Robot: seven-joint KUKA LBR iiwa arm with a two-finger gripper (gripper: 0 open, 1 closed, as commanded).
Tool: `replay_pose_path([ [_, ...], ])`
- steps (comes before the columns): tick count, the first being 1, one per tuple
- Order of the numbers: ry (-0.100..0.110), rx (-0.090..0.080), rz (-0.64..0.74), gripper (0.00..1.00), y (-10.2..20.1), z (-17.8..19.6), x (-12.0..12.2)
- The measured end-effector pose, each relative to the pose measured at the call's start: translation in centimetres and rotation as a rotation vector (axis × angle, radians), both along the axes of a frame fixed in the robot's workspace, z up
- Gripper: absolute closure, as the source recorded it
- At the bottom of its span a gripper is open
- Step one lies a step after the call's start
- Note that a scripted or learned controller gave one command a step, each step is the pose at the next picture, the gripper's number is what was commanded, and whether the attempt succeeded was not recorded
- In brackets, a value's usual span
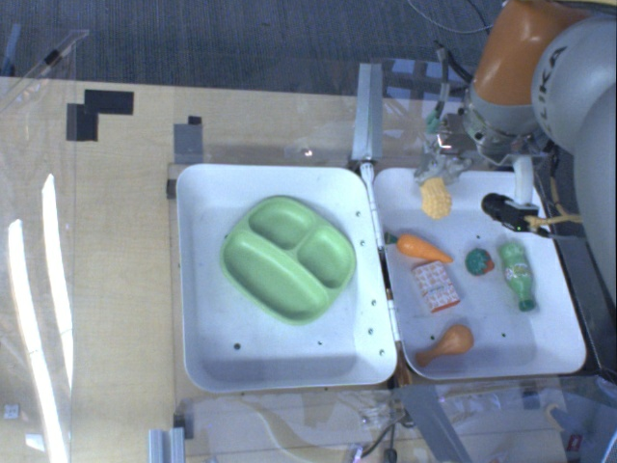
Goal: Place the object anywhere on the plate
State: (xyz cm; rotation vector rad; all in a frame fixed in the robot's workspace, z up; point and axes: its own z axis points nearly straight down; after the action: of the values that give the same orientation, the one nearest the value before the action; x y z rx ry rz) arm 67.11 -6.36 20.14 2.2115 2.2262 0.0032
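The green plate (289,258) in the left bin (198,297) carries nothing. The yellow corn (436,199) is in the right bin (549,340), under the tool (440,169); I cannot tell if the tool pinches it.

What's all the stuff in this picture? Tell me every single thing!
bins: two, white, side by side on the bench
plate: one, green, three sections, left bin
corn cob: one, yellow, right bin's far end, right under the end effector
carrot: one, orange, right bin, near its left wall
packet: one, red-and-white checked, middle of right bin
round thing: one, dark green, beside the bottle
bottle: one, green, lying down, right bin
pear-shaped thing: one, orange-brown, right bin's near end
arm: one, grey with orange band
end effector: one, above the corn cob
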Motion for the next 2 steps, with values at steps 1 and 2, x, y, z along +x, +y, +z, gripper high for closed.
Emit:
replay_pose_path([
  [1,0.001,0.001,0.058,1.00,6.6,-1.8,-1.1],
  [2,0.002,0.002,0.120,1.00,16.0,-1.8,-6.6],
])
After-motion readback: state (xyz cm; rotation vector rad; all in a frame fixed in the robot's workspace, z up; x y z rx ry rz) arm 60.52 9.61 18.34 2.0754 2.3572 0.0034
